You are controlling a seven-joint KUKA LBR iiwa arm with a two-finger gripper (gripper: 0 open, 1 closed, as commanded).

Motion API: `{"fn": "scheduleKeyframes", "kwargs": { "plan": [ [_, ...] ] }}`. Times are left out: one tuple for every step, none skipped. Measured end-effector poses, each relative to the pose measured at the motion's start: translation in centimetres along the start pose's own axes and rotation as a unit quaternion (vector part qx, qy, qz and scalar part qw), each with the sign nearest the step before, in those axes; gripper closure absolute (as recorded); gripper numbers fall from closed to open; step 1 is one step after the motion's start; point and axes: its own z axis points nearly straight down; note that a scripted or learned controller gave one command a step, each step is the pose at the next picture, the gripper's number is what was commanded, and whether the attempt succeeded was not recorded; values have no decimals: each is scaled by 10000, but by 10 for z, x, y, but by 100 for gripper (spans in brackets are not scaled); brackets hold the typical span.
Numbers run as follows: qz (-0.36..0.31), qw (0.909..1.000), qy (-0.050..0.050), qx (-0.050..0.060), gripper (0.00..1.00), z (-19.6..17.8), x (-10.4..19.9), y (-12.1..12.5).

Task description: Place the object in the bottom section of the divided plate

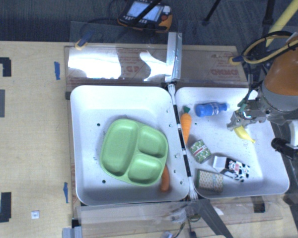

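**Arm over right bin, divided plate in left bin**

Left bin [84, 133], white and shallow, carries the green divided plate [134, 151]: one long section on its left, two smaller ones on the right, sitting tilted. An orange carrot-like piece [165, 179] lies just beside the plate's lower right rim, on the bin floor, outside every section.

Right bin [273, 172] has the clutter. The grey arm [283, 90] with its orange band comes in from the right; the gripper [243, 118] hangs over the upper right part of this bin, right above a yellow banana [245, 133]. Can't tell how far the fingers are apart or whether they have hold of anything.

Toy carrot [186, 125] with green top lies along the bin's left wall. Blue bottle [211, 108] on its side near the top. Green box [200, 150], print unreadable. Woven-pattern cylinder [210, 180] at the bottom edge. Black-and-white cow toy [237, 169], a small grey block [218, 161] just beside it.

Behind the bins, cardboard [218, 66] carries red lettering, too blurred to read. Handheld pendant [144, 14] with a lit screen, text illegible.
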Motion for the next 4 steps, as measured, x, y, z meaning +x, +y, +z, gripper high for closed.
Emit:
{"fn": "scheduleKeyframes", "kwargs": {
  "plan": [
    [-241, 9997, 10, 27, 100, -18, 79, -60],
    [-274, 9996, 0, 10, 100, -20, 41, -28],
    [677, 9977, 0, 13, 100, -18, 110, -18],
    [144, 9999, 2, 12, 100, -18, 183, 1]
  ]
}}
